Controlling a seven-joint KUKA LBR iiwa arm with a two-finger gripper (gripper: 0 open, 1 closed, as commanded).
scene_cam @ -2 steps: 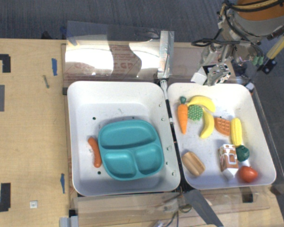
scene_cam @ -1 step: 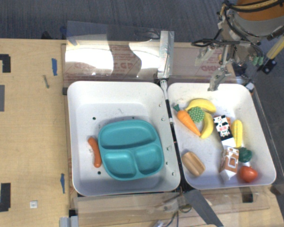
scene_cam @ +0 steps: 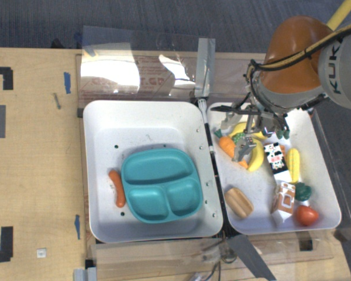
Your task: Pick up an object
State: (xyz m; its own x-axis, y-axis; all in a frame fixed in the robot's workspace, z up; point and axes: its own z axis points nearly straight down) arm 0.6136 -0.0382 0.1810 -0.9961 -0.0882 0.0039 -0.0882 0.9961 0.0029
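Nearest the camera, along the front of the right bin (scene_cam: 330,201): a bread roll (scene_cam: 238,202), a small brown-and-white carton (scene_cam: 284,198), a tomato (scene_cam: 306,215) and a dark green piece (scene_cam: 303,191) just behind the tomato.

Jaws (scene_cam: 244,151) are low in the rear left part of that bin, over a cluster of toy food. Tips sit at a carrot (scene_cam: 227,146), with a banana (scene_cam: 255,156) just to the right (touching or merely overlapping, cannot tell). Whether the jaws are open or closed on anything cannot be told; wrist and cables cover them.

To the right of the banana: a black-and-white cow-print carton (scene_cam: 275,157), then a yellow corn cob (scene_cam: 293,164) beside it.

Left bin (scene_cam: 99,122): teal divided tray (scene_cam: 161,184) near the centre, orange sausage (scene_cam: 117,187) lying just beside its left edge.

Both bins rest on a wooden surface (scene_cam: 29,157). Arm (scene_cam: 298,54) enters from upper right, orange band visible.
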